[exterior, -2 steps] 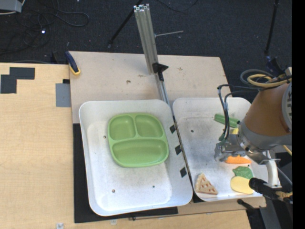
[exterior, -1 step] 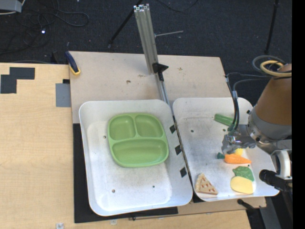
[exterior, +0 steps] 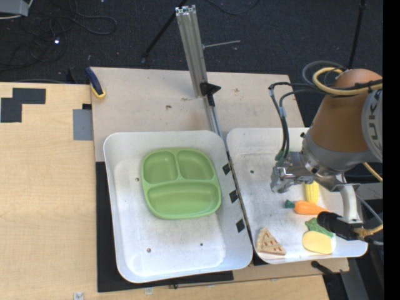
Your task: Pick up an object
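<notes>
Two shallow white plastic bins sit side by side on the pale wooden tabletop (exterior: 44,186): the left bin (exterior: 131,242) carries one green three-compartment plastic plate (exterior: 181,183), and the right bin (exterior: 253,180) carries the small toys. The grey arm with its orange band (exterior: 347,120) leans over the right bin, its metal claw (exterior: 286,179) low near the far toys; whether it is wide or narrow I cannot tell. Candidates, counted: one orange toy carrot (exterior: 306,208), one yellow corn cob (exterior: 311,191) partly under the arm, one flat yellow piece (exterior: 317,242), one triangular waffle-patterned slice (exterior: 270,242). A good pick would probably centre squarely over the carrot just beside the claw, descending straight, clear of the corn.
</notes>
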